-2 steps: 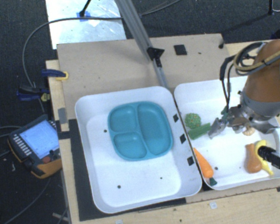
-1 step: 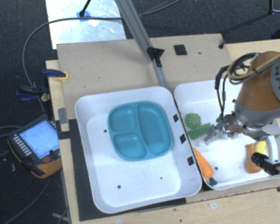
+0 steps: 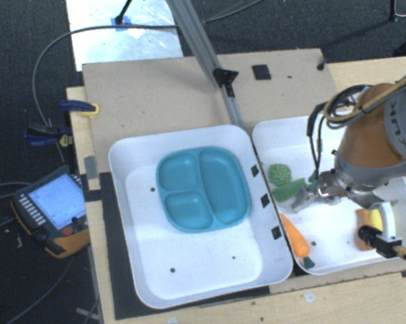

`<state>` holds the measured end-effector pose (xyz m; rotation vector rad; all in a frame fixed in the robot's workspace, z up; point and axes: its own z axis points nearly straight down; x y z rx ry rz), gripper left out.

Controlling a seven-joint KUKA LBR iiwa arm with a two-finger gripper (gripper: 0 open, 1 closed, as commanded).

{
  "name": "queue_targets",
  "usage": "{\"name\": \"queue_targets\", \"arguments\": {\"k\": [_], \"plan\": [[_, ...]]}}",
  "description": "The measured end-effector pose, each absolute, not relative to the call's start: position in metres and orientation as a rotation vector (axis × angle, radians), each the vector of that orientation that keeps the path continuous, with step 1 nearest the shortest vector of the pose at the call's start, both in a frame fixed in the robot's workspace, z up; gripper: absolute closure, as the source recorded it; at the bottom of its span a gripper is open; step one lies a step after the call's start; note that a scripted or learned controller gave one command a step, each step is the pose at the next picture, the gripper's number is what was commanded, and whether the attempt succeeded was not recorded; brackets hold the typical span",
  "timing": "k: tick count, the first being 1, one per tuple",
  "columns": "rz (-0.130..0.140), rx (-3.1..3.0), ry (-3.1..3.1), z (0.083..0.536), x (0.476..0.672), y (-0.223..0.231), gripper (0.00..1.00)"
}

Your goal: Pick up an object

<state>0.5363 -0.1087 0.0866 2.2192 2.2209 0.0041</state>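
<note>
The right bin (image 3: 288,133) holds a green broccoli floret (image 3: 279,174) near its left wall and an orange carrot (image 3: 295,234) lying along the front left. My gripper (image 3: 306,198) reaches in from the right and sits low in that bin, just right of and below the broccoli, above the carrot's top end. A greenish piece (image 3: 290,190) lies right at its tips. A yellow and orange object (image 3: 373,225) lies at the bin's front right, below the wrist.
The left bin (image 3: 139,225) carries a blue divided plate (image 3: 203,187). A grey pole (image 3: 198,39) slants down from the top to the bins' shared back edge. A teach pendant (image 3: 50,214) lies left of the bench.
</note>
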Motion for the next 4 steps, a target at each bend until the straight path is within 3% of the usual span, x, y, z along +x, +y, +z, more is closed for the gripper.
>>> {"name": "queue_targets", "arguments": {"k": [1, 3, 4], "plan": [[0.012, 2.214, 2.215, 0.100, 0.539, -0.109, 1.00], [0.007, 2.212, 2.223, 0.206, 0.533, -0.106, 1.00], [0.007, 2.208, 2.233, 0.217, 0.553, -0.048, 1.00]]}}
